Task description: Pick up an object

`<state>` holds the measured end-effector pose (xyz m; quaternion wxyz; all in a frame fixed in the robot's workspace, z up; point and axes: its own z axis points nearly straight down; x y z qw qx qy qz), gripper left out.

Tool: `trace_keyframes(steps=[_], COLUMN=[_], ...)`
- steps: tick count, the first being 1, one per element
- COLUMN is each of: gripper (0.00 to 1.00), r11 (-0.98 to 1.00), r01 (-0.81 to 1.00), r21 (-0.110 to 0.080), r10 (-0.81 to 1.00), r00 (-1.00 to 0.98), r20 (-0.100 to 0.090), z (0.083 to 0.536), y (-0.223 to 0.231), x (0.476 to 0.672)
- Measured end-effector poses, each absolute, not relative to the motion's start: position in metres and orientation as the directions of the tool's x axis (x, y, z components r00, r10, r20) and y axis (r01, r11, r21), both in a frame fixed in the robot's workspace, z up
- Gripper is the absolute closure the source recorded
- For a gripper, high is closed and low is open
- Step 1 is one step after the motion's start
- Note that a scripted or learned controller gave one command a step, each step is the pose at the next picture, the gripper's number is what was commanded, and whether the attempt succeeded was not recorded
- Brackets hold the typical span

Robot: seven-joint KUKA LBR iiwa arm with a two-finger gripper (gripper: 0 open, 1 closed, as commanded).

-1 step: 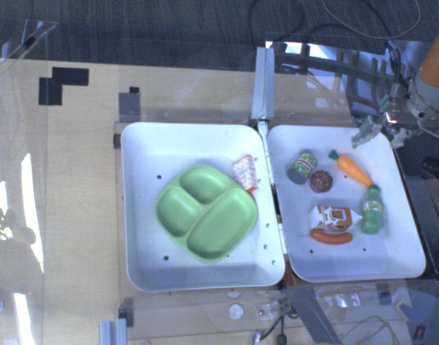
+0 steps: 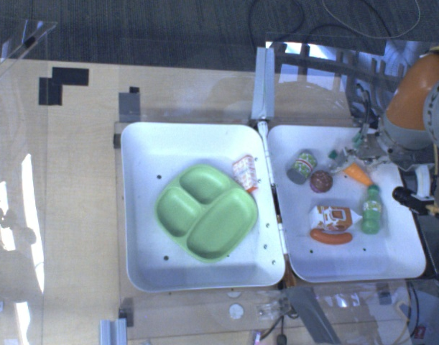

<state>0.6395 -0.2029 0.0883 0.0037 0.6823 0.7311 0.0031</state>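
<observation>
Pincer: the two-finger gripper point(image 2: 361, 149) sat at the upper right of the frame, low over the back of the right white bin point(image 2: 406, 264); whether it was spread or closed could not be told, and nothing was seen in its hold.
Arm: grey with the orange band point(image 2: 413, 95), reaching in from the right edge.
Nearest object: a small orange carrot-shaped toy point(image 2: 358, 174) lay just below and beside the pincer tip, resting on the bin floor.
Other candidates, right bin: a green-labelled tin can point(image 2: 302, 165) on its side at upper left of the bin; a dark reddish round ball point(image 2: 320, 182) just beside it; a green plastic bottle point(image 2: 371, 210) at right; an orange-and-white printed packet point(image 2: 333, 218) at centre; a red sausage-shaped toy point(image 2: 331, 237) touching the packet's lower edge.
Left bin point(image 2: 144, 264): a light green three-compartment plate point(image 2: 206, 212) at centre; a small red-and-white packet point(image 2: 245, 172) at its upper right corner.
Progress: judged early; every object lay in a bin, none lifted.
Left to do: close on one object, likely the carrot, and raise it clear.
</observation>
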Motion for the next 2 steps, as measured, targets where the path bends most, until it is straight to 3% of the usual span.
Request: trace_keyframes(steps=[1, 2], gripper=[1.0, 1.0], r11=[0.075, 0.077], r01=[0.997, 0.997], r21=[0.014, 0.009], r10=[0.997, 0.997], r00=[-0.075, -0.077], r20=[-0.003, -0.003], z=[0.101, 0.211], y=[-0.201, -0.159], x=[0.642, 0.671])
